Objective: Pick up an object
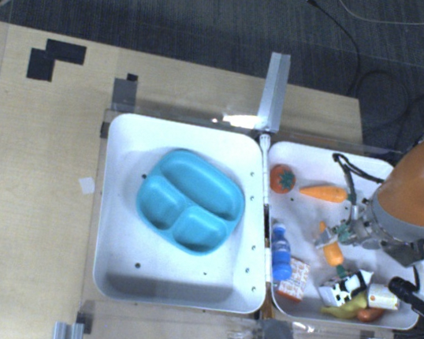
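Observation:
My gripper (pixel 343 232) reaches down into the right bin (pixel 309 162) near its middle, under the orange-banded wrist (pixel 416 189). Just below it lies a small orange block (pixel 333 253), close to the gripper or touching it; I cannot tell which. A toy carrot (pixel 324 193) lies at the back of the bin and a red tomato (pixel 281 178) sits to its left. A blue bottle (pixel 280 253) lies along the left wall, with a small printed box (pixel 296 280) beside it. A yellow banana (pixel 345 309) and a black-and-white toy (pixel 346 287) rest at the front.
The left bin (pixel 112 269) holds a blue divided plate (pixel 189 200). A metal post (pixel 275 91) stands behind the wall between the bins. Black cables (pixel 346 178) run over the right bin's back right corner.

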Tool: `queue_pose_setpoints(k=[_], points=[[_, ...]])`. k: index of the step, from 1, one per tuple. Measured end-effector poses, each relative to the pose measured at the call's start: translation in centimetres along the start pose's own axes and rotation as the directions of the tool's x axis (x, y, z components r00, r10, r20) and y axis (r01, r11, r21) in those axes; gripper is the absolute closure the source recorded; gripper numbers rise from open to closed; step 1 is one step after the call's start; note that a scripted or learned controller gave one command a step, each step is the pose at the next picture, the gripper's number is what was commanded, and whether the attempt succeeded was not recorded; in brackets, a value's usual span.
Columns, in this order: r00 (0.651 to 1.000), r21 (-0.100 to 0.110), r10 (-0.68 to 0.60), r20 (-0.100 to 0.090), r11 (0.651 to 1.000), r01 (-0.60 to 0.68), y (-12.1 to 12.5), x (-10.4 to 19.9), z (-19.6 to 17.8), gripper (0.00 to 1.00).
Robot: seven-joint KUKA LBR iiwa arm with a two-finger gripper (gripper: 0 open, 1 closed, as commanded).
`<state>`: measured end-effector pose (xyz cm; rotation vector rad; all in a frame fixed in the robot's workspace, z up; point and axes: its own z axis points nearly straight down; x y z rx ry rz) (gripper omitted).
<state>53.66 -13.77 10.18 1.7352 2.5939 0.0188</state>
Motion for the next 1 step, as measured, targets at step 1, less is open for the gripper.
queue_pose_setpoints(k=[1], points=[[0.98,0.012,-0.199,-0.009,0.98,0.199,0.94,5.02,-11.64,1.0]])
